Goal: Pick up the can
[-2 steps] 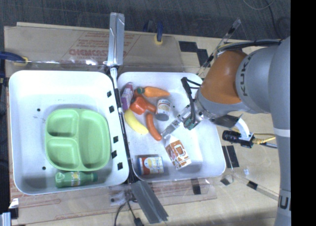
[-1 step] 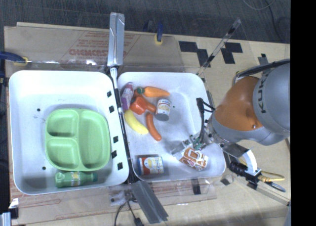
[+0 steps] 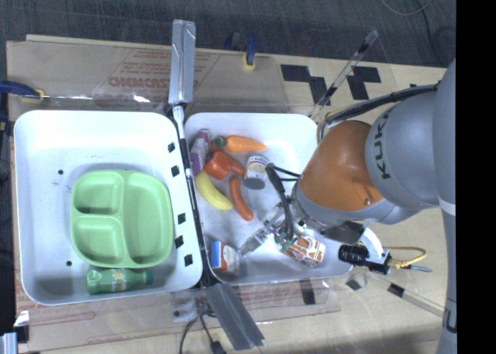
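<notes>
Camera view — we see the gripper (image 3: 273, 230) low in the right bin (image 3: 298, 124); how far it is open we cannot tell. The can (image 3: 255, 170) stands upright, long axis vertical, just beyond the gripper, beside the carrot (image 3: 245, 144). We advise a centred descent — straddle the can's sides.

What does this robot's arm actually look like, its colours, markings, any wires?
The arm is bulky and rounded, with smooth grey casing bearing dark KUKA lettering and a glossy orange band above the wrist. The gripper at its end is small, metallic and silvery-grey, and thin black cables run beside it.
</notes>
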You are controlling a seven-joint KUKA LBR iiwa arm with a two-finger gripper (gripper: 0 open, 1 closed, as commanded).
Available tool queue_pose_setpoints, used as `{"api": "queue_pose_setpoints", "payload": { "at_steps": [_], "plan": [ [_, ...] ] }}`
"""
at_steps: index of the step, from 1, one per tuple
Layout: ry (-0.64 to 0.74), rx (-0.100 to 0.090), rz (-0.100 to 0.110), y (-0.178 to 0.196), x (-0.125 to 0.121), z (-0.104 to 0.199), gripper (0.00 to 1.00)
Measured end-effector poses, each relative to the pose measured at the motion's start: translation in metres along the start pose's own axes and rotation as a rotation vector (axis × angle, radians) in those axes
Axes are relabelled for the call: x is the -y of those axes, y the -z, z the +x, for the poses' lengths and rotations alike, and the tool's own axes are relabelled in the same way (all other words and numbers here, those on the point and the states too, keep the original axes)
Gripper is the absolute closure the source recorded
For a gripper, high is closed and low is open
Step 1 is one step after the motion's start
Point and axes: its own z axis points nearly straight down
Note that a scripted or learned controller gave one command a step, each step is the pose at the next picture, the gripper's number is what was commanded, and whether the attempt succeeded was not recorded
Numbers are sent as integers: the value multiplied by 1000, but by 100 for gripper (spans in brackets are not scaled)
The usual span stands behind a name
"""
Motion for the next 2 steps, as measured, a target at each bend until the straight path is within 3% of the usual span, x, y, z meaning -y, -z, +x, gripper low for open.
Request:
{"api": "queue_pose_setpoints", "payload": {
  "at_steps": [2],
  "plan": [
    [-1,0,0,0,0,0,0]
  ]
}}
